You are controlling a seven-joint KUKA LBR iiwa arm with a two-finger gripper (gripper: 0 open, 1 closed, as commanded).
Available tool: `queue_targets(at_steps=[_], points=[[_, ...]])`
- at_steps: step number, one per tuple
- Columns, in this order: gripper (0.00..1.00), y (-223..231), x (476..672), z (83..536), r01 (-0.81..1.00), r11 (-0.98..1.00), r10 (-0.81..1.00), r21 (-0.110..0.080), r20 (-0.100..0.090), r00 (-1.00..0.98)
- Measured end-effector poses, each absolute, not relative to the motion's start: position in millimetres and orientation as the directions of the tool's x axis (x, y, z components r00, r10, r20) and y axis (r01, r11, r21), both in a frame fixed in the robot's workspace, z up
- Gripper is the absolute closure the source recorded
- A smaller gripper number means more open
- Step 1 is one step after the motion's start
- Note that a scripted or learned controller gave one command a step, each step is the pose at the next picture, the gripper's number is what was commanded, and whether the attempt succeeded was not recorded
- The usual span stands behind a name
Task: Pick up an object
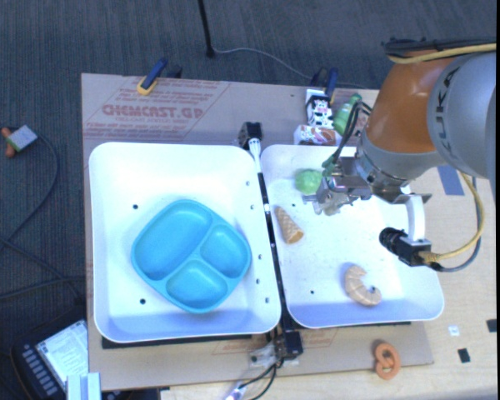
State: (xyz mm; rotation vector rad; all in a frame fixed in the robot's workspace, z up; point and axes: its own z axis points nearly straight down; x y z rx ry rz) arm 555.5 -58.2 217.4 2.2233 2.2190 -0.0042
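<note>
Down at the bench's front edge lies a small orange pretzel (387, 359). Left bin (108, 223) holds a smooth blue divided plate (192, 255); right bin (400, 307) holds a ridged cone (288, 224), a curled shrimp (361, 284) and a green lump (309, 181) just beside the gripper (332, 198), whose jaws I can't make out.
</note>
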Motion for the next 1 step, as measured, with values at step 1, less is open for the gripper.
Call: queue_targets(at_steps=[1], points=[[1.00,-13.8,483.5,252.5,1.000,0.002,1.000,-0.002,0.001,-0.002]])
